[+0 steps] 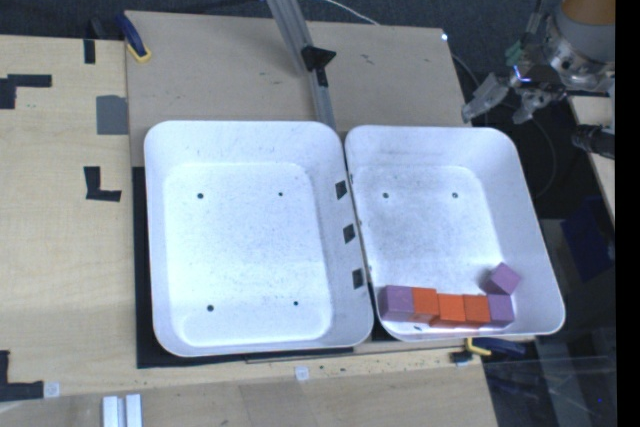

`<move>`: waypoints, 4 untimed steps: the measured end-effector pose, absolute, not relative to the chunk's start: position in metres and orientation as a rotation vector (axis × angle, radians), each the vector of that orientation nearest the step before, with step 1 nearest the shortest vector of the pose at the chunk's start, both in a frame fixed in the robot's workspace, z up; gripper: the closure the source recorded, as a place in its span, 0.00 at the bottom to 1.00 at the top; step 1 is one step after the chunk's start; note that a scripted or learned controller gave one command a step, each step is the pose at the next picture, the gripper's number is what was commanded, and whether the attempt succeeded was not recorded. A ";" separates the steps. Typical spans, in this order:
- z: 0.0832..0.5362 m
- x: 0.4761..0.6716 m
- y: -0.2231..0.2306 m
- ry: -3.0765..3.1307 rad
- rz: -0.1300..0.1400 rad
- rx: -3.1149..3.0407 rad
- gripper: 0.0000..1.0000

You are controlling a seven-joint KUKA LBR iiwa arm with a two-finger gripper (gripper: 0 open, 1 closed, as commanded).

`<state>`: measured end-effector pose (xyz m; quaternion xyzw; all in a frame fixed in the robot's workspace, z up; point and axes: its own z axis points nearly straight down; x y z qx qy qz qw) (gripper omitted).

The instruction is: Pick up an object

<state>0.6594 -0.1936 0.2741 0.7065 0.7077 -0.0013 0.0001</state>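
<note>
Hand hangs off past the far right corner of the right bin, over the desk edge, nothing between its fingers, which look spread apart. All the blocks sit way down at the near wall of that bin: a purple block, two orange blocks and another purple one in a row running left-right, plus a loose purple cube just above the row's right end. So the targets lie toward the camera from the hand, well apart.
</note>
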 end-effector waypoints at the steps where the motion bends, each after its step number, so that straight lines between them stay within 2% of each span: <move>1: 0.141 0.668 -0.195 2.228 -0.010 2.224 0.00; 2: 0.089 0.680 -0.160 2.228 -0.012 2.223 0.00; 3: 0.092 0.681 -0.104 2.229 -0.006 2.218 0.00; 4: 0.145 0.524 -0.093 2.223 -0.005 2.226 0.00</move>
